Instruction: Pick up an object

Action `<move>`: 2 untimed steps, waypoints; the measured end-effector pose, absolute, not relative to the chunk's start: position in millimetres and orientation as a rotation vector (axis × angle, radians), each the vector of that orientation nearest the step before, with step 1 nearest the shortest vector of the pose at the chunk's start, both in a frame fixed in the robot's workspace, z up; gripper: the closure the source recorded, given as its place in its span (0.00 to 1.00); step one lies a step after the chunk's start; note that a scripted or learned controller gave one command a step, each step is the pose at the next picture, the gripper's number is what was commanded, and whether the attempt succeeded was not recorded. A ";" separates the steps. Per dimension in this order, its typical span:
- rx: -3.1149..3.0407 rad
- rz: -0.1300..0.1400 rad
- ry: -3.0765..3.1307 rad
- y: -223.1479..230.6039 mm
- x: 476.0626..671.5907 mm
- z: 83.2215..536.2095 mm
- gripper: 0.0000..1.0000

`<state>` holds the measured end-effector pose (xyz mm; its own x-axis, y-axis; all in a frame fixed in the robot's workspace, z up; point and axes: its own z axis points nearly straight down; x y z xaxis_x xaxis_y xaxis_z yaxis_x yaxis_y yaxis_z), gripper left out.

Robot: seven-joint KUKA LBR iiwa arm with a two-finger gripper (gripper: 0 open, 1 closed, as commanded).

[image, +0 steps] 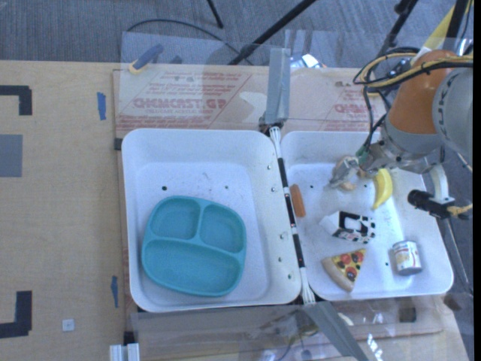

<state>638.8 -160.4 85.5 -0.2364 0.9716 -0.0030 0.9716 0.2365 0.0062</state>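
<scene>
Nearest the camera, we record a wedge-shaped toy pizza slice with red toppings point(345, 268) lying by the front edge of the right white bin point(428, 286), at its front left. Just beside it, toward the front right corner, a small silver can with a pale label point(406, 257) stands upright. Immediately behind the slice we note a small black-and-white toy figure point(353, 227), apart from both. A narrow orange cylinder point(298, 200) lies along the left wall of this bin, near the divide. A yellow toy banana point(382, 187) rests toward the back right, its upper end just beside the metal gripper point(345, 174) of the grey arm with the orange band point(415, 104). We see the gripper low over the bin floor in the back half, left of the banana; we cannot tell how it is set, nor do we see anything in it.

The left white bin point(150, 145) carries a teal plastic plate with three compartments point(195, 245), set toward its front left corner.
</scene>
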 end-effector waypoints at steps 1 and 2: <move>1.934 0.006 2.464 -160.7 640.1 94.0 1.00; 2.064 0.001 2.368 -67.4 668.2 183.8 1.00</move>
